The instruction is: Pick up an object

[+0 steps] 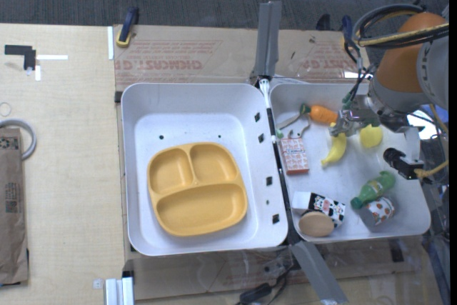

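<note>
Pincer (345,126): low in right bin (421,228), jaw state cannot be told. Banana (335,149) just below it, carrot (323,114) beside, lemon (370,136) to its right. Nothing lifted; whole pick outstanding.

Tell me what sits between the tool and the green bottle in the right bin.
Nothing visible blocks it. The tool hangs by the banana and the yellow lemon; the green bottle lies nearer the camera, with bare bin floor between.

Lab: bench-mounted bins (136,153), robot arm (407,61).
</note>
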Robot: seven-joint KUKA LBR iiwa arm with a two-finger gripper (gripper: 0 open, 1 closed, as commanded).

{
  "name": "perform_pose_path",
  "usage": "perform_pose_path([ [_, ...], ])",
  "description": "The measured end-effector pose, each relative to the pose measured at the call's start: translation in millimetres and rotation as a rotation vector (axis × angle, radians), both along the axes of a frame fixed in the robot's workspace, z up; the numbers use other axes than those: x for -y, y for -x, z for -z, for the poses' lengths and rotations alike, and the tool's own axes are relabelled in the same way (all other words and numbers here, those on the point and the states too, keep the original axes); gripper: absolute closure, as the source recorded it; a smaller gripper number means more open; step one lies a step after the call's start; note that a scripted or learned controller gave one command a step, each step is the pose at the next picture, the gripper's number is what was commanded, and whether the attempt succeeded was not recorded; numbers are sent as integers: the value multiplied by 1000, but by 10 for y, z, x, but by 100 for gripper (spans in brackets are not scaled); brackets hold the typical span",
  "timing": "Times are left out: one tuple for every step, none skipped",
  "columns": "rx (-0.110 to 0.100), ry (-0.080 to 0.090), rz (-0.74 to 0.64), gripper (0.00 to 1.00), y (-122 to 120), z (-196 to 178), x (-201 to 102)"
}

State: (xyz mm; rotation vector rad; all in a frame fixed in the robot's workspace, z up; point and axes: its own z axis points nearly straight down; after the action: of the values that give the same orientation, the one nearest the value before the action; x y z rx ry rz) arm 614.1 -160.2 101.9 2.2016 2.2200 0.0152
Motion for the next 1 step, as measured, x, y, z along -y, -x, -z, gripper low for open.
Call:
perform_pose_path([
  [-18, -2, 3, 100, 542, -1230, -418],
])
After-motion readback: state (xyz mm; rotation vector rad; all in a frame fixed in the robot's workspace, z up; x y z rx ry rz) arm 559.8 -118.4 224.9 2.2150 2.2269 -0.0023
